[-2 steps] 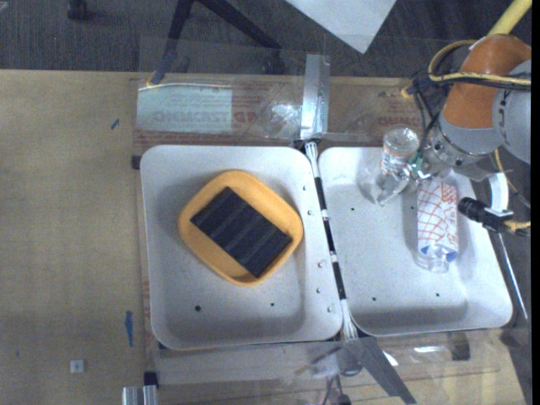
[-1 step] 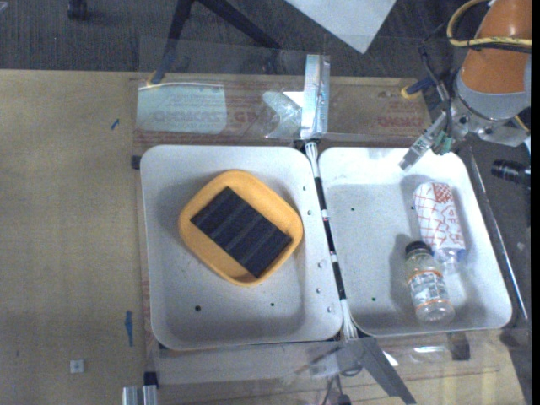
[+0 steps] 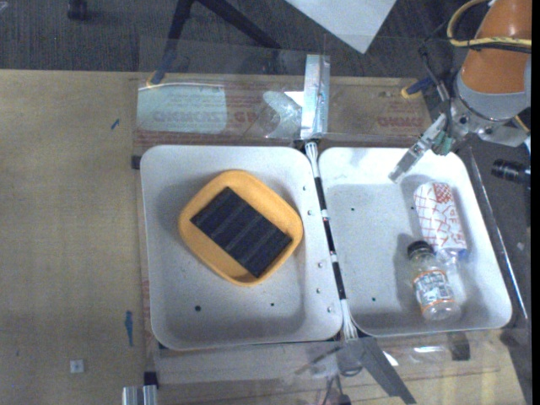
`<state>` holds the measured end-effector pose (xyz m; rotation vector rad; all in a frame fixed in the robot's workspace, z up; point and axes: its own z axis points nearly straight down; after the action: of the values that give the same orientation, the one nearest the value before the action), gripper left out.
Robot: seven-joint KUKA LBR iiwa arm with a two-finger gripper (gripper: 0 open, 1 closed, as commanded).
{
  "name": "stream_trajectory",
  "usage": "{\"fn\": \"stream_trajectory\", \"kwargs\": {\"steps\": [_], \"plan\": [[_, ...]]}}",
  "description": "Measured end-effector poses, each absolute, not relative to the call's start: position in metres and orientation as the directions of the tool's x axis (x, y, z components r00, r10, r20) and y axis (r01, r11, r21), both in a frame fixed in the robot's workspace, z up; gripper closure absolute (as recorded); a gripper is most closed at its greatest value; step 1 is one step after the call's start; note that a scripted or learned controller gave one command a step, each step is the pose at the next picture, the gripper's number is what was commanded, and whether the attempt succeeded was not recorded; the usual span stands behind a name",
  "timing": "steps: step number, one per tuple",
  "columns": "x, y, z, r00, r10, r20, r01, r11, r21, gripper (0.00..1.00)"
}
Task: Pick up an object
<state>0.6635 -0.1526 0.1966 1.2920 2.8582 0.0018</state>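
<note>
- Right bin [image 3: 371, 310]: two candidates along its right side. A clear plastic bottle [image 3: 434, 283], black cap, lying on its side. Just above it, touching or nearly so, a white packet with red print [image 3: 440, 216], also lying flat.
- Left bin [image 3: 169, 310]: one orange tray-like object with a dark ribbed insert [image 3: 241, 227], sitting tilted relative to the bin walls. Wide and flat, so probably too broad for my fingers except at an edge. Looks rigid.
- Bottle, my guess: light, looks near empty, thin walls that flex under squeeze, smooth and round, so it may roll or squirt out. Best hold is across the body mid-length, fingers square to its long axis. The cap end is stiffer but small.
- Packet, my guess: light, soft, crushable, more forgiving than the bottle. Pinch across the narrow width near the middle. Close to the bin wall on its right, so finger clearance there is tight.
- My hand [image 3: 419, 153] is over the right bin's top edge, near the back right corner, above and apart from the packet.
- Fingers point down-left into the bin. At this size I cannot tell how far they are spread.
- Nothing visible between the fingers; touching no object as far as I can see.
</note>
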Motion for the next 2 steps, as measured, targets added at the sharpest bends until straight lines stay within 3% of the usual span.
{"fn": "stream_trajectory", "kwargs": {"steps": [1, 2], "plan": [[0.611, -0.207, 0.087, -0.574, 0.819, -0.005, 0.819, 0.574, 0.004, 0.00], [0.613, -0.208, 0.100, -0.571, 0.821, -0.011, 0.821, 0.571, 0.011, 1.00]]}}
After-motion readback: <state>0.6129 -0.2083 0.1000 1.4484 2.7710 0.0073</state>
